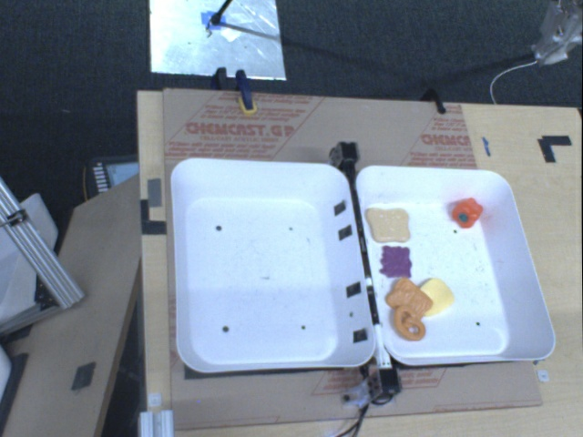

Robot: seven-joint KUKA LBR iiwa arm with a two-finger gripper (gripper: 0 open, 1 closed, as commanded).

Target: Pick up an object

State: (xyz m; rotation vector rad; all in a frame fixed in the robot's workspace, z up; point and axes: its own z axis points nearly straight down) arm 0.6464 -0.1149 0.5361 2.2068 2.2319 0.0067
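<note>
Right bin (510, 244): five small toys, ungripped.

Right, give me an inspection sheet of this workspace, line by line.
Surface: bench with cardboard sheet, bearing left bin and right bin.
Job's things: in right bin, orange-red toy, tan bread slice, purple piece, orange pretzel touching yellow piece.
Clutter: yellow-and-blue clamp at the bench's far edge.
Tool: nothing seen.
Cables: white cable top right; wires at the front edge.
Surroundings: foil sheet on dark floor.
</note>
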